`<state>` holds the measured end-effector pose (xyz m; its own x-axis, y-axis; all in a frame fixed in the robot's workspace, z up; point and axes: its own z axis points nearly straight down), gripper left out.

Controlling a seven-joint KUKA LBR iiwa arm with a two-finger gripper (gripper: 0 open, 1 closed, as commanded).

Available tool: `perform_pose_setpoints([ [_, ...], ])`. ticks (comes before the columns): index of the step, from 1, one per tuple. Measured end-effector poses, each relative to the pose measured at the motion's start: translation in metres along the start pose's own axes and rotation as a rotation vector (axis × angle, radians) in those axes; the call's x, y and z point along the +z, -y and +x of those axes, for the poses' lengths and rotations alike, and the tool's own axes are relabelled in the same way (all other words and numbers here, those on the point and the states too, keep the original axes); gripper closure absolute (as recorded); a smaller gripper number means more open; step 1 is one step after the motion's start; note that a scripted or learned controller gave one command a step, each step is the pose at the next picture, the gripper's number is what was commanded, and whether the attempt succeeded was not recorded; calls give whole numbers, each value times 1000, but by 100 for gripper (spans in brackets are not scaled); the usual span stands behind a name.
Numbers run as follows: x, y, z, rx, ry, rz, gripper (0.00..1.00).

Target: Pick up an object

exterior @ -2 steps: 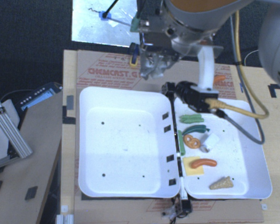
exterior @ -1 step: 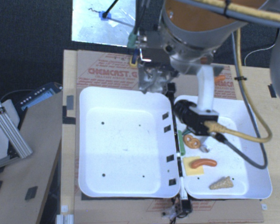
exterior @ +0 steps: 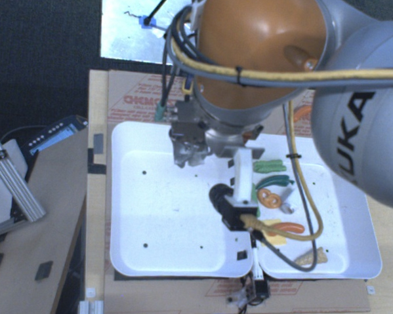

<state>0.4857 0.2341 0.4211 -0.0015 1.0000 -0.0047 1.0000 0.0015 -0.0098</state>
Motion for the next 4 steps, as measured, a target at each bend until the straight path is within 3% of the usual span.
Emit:
perform_pose_setpoints([
  [1,-117,0,-11,1,-11,-23,100],
  [2,2,-14,0,1,0,0,100],
  [3,-121,1,0,-3,-12,-24,100],
  [4,22,-16,-10,2,1,2,100],
])
